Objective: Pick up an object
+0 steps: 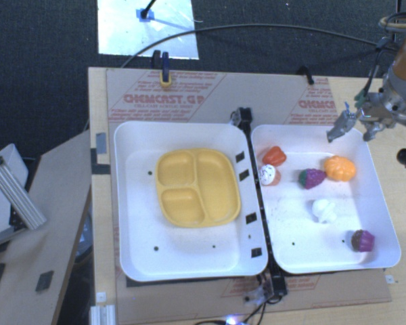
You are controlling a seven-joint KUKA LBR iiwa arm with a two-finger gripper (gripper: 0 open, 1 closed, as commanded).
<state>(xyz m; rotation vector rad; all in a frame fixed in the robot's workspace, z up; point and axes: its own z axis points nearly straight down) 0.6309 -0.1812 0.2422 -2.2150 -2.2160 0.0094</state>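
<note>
- Nearest target: orange toy, right bin, upper right, just beside the purple toy.
- Gripper hovers above the bin's back edge, fingers spread, holding nothing.
- Suggest: centre over orange, descend straight, avoid nudging purple.

The arm above the jaws was cut off by the right edge. Left of the jaws, the small white toy was too small to identify.

Divided tray in left bin. Six toy foods scattered in right bin. Gripper above right bin's far edge, nothing between fingers.
</note>
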